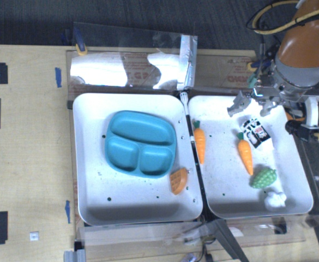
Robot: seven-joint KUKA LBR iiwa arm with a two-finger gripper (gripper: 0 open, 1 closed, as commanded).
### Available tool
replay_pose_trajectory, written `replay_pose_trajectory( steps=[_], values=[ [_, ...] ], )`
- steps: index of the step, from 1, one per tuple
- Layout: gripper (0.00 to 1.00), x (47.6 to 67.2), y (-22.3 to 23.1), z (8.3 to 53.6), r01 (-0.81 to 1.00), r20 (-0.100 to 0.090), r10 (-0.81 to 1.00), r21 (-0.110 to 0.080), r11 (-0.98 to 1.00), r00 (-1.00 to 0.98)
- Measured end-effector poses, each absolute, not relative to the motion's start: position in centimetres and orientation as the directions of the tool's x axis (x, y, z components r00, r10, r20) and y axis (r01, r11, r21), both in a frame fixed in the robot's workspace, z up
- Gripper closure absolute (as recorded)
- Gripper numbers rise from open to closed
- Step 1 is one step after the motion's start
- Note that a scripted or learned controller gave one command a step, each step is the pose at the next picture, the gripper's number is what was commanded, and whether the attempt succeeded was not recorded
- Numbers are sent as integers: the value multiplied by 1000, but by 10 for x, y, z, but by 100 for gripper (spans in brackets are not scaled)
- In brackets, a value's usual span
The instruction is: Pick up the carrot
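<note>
Two carrots lie in view, and neither is lifted yet, so I judge the pick as still to be made. One carrot (245, 155) rests on the floor of the right bin (219, 198), near its middle, slanting with its green top toward 11 o'clock and its tip toward 5 o'clock. The other carrot (199, 143) lies along the seam between the bins, at the right bin's 9 o'clock edge, close to upright in the picture.

Above the right bin's 1 o'clock corner hangs the claw (251, 105), its two grey metal fingers spread apart with nothing between them. It sits apart from the middle carrot, which lies toward 6 o'clock from it. What is left: come down over a carrot, close, and lift.

Both carrots look like smooth orange plastic, tapered cones with small green caps. A black-and-white patterned packet (256, 132) lies just beside the middle carrot's top. At 5 o'clock from that carrot sits a knobbly green lump (263, 177), and past it a small white rounded thing (275, 200). In the left bin (94, 192) rests a glossy blue divided plate (140, 143) with an orange, bread-like wedge (178, 180) at its 5 o'clock. Both bins are matte white, speckled with dark dots, on a pale wooden desk (23, 162).
</note>
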State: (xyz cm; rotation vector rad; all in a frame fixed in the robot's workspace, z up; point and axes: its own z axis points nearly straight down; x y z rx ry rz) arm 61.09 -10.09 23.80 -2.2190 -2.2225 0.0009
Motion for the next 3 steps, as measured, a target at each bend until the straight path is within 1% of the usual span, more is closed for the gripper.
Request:
replay_pose_trajectory(
  steps=[1,2,3],
  values=[
    [0,577,-123,105,1000,1,1000,-7,5,-5],
    [100,581,-124,119,1000,0,1000,3,5,-5],
    [0,580,-124,118,1000,0,1000,2,5,-5]
  ],
)
